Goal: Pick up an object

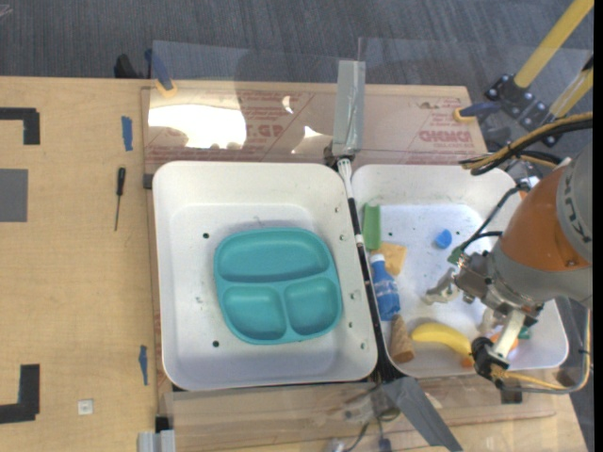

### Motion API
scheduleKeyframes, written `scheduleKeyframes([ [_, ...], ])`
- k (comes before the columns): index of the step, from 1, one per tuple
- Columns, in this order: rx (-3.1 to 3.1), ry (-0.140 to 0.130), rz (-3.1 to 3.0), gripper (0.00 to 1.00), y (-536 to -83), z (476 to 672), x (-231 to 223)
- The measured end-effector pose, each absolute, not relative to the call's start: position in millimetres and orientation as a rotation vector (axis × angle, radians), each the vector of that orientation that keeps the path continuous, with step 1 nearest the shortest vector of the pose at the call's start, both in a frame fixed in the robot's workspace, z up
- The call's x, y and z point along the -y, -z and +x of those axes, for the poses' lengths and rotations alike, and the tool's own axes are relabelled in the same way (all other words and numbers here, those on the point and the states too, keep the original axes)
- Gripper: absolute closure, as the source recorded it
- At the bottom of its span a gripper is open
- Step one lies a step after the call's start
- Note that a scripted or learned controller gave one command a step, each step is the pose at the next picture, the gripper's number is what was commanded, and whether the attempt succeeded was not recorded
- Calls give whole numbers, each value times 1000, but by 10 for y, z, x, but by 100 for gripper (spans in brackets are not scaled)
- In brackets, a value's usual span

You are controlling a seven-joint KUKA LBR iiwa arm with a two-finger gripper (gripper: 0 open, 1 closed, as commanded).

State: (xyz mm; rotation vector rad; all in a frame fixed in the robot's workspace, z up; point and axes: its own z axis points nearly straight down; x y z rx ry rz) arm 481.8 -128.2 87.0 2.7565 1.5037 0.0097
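My gripper (pixel 474 316) hangs low over the right part of the right bin (pixel 419 188), below the arm's orange band. A yellow banana (pixel 441 335) lies just to its left near the bin's front wall, its right end close under the gripper. Further left lie a brown chunk (pixel 402 339), a blue tube-like piece (pixel 384 288), a green stick (pixel 371 225) and a tan wedge (pixel 393 256). A small blue block (pixel 443 239) sits toward the back of the bin, up-left of the gripper.
The left bin (pixel 179 252) holds a teal divided plate (pixel 276 283). A grey upright divider (pixel 348 106) stands behind the seam between the bins. Cables and a yellow strut (pixel 556 36) cross the upper right, above the arm.
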Motion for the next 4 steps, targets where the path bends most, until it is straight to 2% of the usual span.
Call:
scheduleKeyframes([
  [1, -2013, 1, 2417, 0, -909, 4793, 1111],
  [3, -1771, -2, 2595, 0, -876, 4794, 1003],
  [4, -1974, -9, 2439, 0, -874, 4817, 1325],
])
